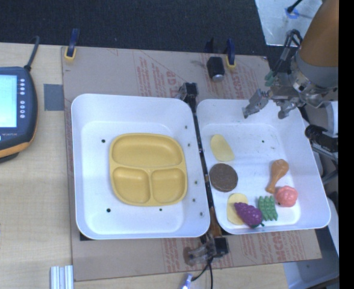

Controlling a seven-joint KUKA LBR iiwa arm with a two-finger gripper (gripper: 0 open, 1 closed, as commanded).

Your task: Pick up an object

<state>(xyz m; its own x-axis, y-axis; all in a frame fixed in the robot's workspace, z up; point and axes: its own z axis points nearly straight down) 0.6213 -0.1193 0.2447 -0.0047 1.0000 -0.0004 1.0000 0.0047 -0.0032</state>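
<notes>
So the claw (pixel 269 106) is hanging over the back edge of the right bin (pixel 309 221), fingers spread wide with nothing between them. The arm (pixel 318 41) comes in from the right, with that orange band above the wrist.

All the pickable stuff sits in the right bin, well apart from the claw: a pale yellow oval piece (pixel 221 147) near the left wall, a brown round cookie-looking disc (pixel 223 177) just below it, and a drumstick (pixel 277 173) further right. Along the front edge there's a bunch of purple grapes (pixel 248 214) lying on a yellow slice (pixel 236 202), a green ridged thing (pixel 267 208) beside them, and a pink ball (pixel 286 195).

The left bin (pixel 90 215) has a yellow divided tray (pixel 147 168) in it. A handheld controller (pixel 5 110) sits on the table (pixel 26 221) at far left.
</notes>
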